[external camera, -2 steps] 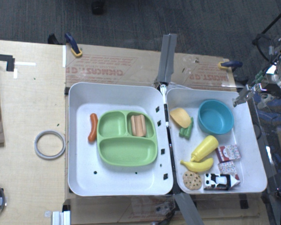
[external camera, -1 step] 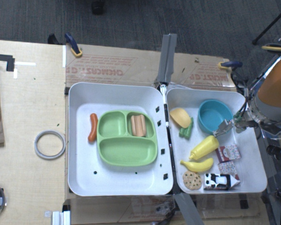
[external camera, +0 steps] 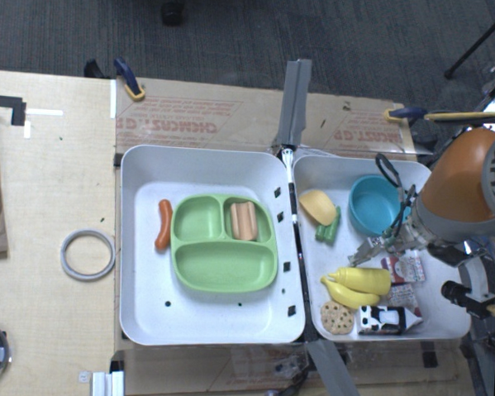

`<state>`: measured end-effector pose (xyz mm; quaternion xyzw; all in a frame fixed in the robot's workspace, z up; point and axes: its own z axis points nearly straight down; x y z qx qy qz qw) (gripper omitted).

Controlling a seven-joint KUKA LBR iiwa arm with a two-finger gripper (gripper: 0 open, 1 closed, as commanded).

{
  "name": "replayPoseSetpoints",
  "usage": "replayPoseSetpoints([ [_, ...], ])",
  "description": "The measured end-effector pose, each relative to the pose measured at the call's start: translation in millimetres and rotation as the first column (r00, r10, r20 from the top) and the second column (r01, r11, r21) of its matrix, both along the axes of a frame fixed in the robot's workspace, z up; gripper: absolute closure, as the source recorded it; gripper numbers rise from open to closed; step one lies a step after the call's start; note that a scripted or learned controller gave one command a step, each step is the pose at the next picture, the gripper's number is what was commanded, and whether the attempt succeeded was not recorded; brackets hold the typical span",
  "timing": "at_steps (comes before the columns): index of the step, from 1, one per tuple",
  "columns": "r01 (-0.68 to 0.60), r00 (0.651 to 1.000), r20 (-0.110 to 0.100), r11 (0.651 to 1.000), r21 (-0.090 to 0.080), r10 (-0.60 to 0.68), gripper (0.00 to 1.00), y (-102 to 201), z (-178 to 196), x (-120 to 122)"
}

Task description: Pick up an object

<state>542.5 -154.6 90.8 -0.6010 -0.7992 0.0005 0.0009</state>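
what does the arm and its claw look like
The arm is a rounded grey body with a broad orange band above the wrist. Its claw is slim metallic grey, with dark cabling looping beside it near the blue bowl.

A single fixed camera looked down on the bench from above at a slant, facing toward the far edge, where a strip of dark grey carpeted floor (external camera: 240, 27) showed along the top of the view. It stood far enough back to take in both shallow white plastic bins, the left bin (external camera: 137, 253) and the right bin (external camera: 315, 168), side by side near the middle, with the pale wooden bench top (external camera: 49, 191) spreading to the left. The grey arm with its orange band (external camera: 468, 176) entered from the right edge, seen partly from above
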Motion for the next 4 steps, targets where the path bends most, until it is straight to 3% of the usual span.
replayPoseSetpoints([
  [1, -0.021, 1.0, 0.003, 1.0, -0.002, 0.021, 0.0, -32, 2, 87],
  [2, 0.026, 1.0, 0.003, 1.0, -0.001, -0.026, 0.0, 35, 1, 110],
  [3, -0.071, 0.997, 0.003, 0.997, -0.006, 0.071, 0.0, 48, 2, 56],
  [4, -0.06, 0.998, 0.012, 0.998, -0.027, 0.061, 1.0, 36, 14, 56],
])
